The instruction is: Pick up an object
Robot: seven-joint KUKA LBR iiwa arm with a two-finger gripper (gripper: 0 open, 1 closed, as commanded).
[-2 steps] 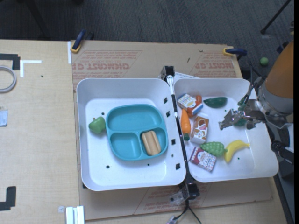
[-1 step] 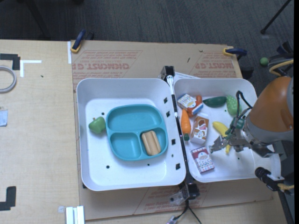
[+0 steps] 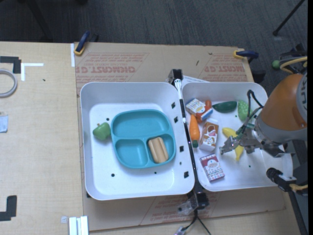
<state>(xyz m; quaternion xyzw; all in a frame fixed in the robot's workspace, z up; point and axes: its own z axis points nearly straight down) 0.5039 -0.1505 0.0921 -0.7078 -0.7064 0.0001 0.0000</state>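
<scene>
Grey carpet ringed the desk, where two white bins sat on cardboard. Over the right bin the pincer hung low, arm reaching in from the right, fingertips pointing left; I couldn't tell spread from pressed. Just right of the tips, touching or nearly so, lay the yellow banana, long axis slanting far-left to near-right. Snack box close by, left.
</scene>
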